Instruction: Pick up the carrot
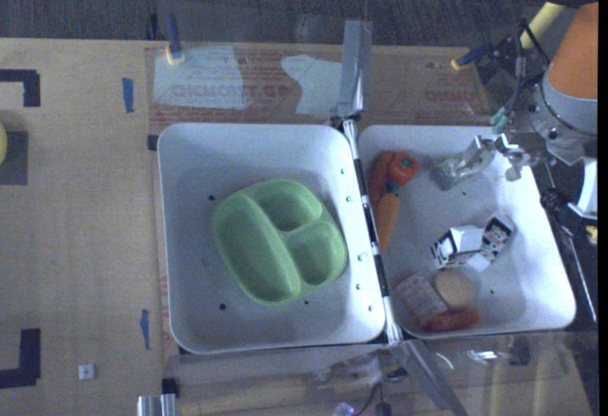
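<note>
Down at the near edge of the right bin (532, 310) you have a sandwich (439, 298) against the front wall, and just behind it a small white carton (472, 241). Neither concerns you.

Your target is the carrot (387, 215), lying along the left wall of that bin, close to the divider, its orange body running front to back. A red pepper (391, 169) with a green stem sits right at its far end, touching or nearly so.

Your gripper (467, 162) hangs over the far part of the same bin, to the right of the pepper and apart from the carrot. Its fingers look slightly parted with nothing between them.

To do this well, you should bring it left and nearer, centre over the carrot's middle, and turn the fingers to close across the width. Watch the bin wall: one finger needs room beside it. Stay clear of the pepper.

Next door, the left bin (180, 215) holds a green divided plate (278, 239).
</note>
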Robot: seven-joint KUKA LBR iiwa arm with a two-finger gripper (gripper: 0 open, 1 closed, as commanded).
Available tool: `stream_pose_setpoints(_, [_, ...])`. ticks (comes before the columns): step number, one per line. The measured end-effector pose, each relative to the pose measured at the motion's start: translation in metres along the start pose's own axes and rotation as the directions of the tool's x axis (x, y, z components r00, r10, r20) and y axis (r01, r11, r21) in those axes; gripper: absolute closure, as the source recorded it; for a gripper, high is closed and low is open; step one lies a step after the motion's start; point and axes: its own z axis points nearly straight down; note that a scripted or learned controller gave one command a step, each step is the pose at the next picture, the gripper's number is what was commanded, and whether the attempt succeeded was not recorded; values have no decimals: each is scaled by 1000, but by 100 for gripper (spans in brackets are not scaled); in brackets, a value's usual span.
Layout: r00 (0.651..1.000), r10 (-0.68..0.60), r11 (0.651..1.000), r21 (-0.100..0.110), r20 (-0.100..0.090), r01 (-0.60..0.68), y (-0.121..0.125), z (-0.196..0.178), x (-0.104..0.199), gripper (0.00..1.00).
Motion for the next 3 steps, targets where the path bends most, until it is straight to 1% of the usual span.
stream_pose_setpoints(1, [1000,15,1000,-2,0,-15,27,151,26,0])
stream_pose_setpoints(2, [1000,9,1000,-4,1,-9,53,63,46,0])
stream_pose_setpoints(3, [998,58,998,0,0,-58,46,133,6,0])
